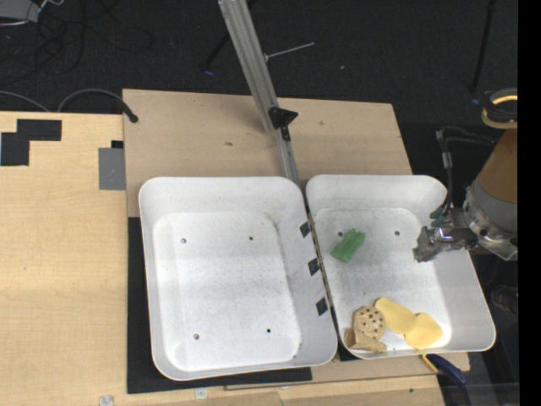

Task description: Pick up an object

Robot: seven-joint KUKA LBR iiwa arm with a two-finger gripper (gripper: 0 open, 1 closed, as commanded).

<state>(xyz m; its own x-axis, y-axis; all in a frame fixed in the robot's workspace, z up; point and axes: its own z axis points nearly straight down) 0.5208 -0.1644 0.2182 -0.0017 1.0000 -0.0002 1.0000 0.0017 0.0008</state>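
the green block (347,246) lies on the floor of the right bin (385,194), in its left half and close to the divider where the two bins meet; its long axis runs on a slant, from lower left up to upper right in the camera view. the gripper (427,249) sits to the right of it at about the same level across the bin, over the bin's right side near the rim — so the block lies straight off toward the view's left from the claw, with bare white floor between the two. whether the claw is spread or closed i cannot tell; the tip is small and dark, and nothing can be made out in it. the other likely pickings lie at the bin's near edge: a yellow piece (409,323) and, touching its left side, a speckled tan cookie-like thing (367,322), both tight against the front rim. the block looks the easier target, since it stands clear of walls on most sides — only the divider at its left crowds it, and a grasp across its short width would seem to need the fingers turned to match the slant. the left bin (221,277) offers room beyond.
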